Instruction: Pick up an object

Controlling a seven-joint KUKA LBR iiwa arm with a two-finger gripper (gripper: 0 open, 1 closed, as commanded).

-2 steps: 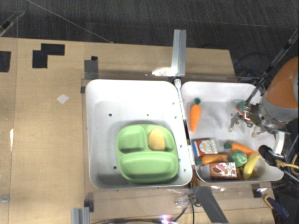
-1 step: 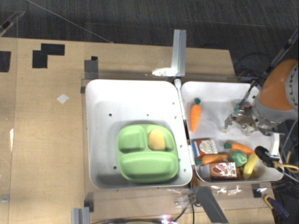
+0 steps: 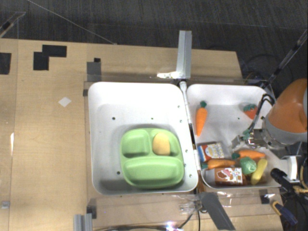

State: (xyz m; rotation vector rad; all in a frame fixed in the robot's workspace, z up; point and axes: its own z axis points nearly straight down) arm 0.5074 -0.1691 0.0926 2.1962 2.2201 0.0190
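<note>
The right bin (image 3: 221, 97) holds several toy foods. An orange carrot (image 3: 200, 119) lies near its left wall, and a small red-orange piece (image 3: 250, 109) sits at the back right. Along the front lie a small white and orange carton (image 3: 211, 151), a second carrot (image 3: 220, 163), a third carrot (image 3: 251, 154), a green vegetable (image 3: 248, 166), a yellow banana (image 3: 260, 171) and a brown carton (image 3: 229, 176). My gripper (image 3: 244, 139) hangs low over the right bin, just above the third carrot and the green vegetable. Nothing visibly hangs from it.
The left bin (image 3: 110, 109) bears a green divided plate (image 3: 151, 158) with a yellow round fruit (image 3: 161, 143) in its upper right compartment. A metal post (image 3: 184, 54) stands behind the wall between the bins. The arm's orange band (image 3: 291, 109) overhangs the right bin's right edge.
</note>
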